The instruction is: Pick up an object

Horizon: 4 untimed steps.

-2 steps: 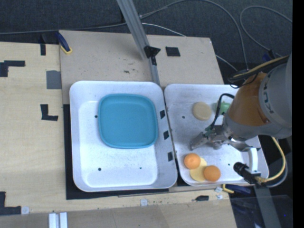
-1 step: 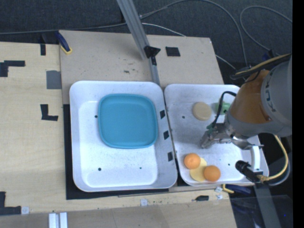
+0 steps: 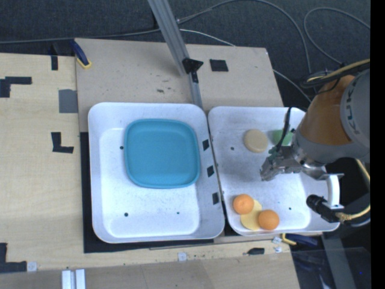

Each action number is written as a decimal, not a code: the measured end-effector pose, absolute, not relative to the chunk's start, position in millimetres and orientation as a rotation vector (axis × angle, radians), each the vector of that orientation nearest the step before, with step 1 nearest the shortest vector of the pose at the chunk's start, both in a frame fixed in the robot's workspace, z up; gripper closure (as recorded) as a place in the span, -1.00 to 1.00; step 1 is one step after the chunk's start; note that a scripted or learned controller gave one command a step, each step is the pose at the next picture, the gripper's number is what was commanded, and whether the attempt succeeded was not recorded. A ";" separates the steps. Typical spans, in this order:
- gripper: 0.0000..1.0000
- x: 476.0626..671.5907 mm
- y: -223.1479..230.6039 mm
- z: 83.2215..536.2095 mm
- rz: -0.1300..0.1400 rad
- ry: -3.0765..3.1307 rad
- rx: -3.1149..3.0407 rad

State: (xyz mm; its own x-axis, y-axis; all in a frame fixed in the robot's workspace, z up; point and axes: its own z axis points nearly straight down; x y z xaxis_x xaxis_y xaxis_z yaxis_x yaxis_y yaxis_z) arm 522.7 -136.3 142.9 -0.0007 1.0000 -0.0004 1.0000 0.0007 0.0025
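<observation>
In the right bin (image 3: 234,128) lie a beige round object (image 3: 255,140), a green object (image 3: 281,138) partly hidden behind the arm, two orange balls (image 3: 243,204) (image 3: 268,220) and a yellow flat piece (image 3: 251,219) beneath them. My gripper (image 3: 269,169) hangs low over the right bin's middle right, below the beige object and above the orange balls. Nothing shows between its dark fingers.
The left bin (image 3: 105,179) holds a square blue plate (image 3: 162,152). A grey metal pole (image 3: 174,35) slants in from the top to the seam between the bins. Cables run along the dark floor at the upper right. The arm's orange band (image 3: 328,116) overhangs the right bin's right edge.
</observation>
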 end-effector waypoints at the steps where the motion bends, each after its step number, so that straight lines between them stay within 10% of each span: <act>1: 1.00 518.8 -137.1 185.7 0.003 2.220 2.219; 4: 1.00 509.3 -30.0 210.8 -0.001 2.228 2.218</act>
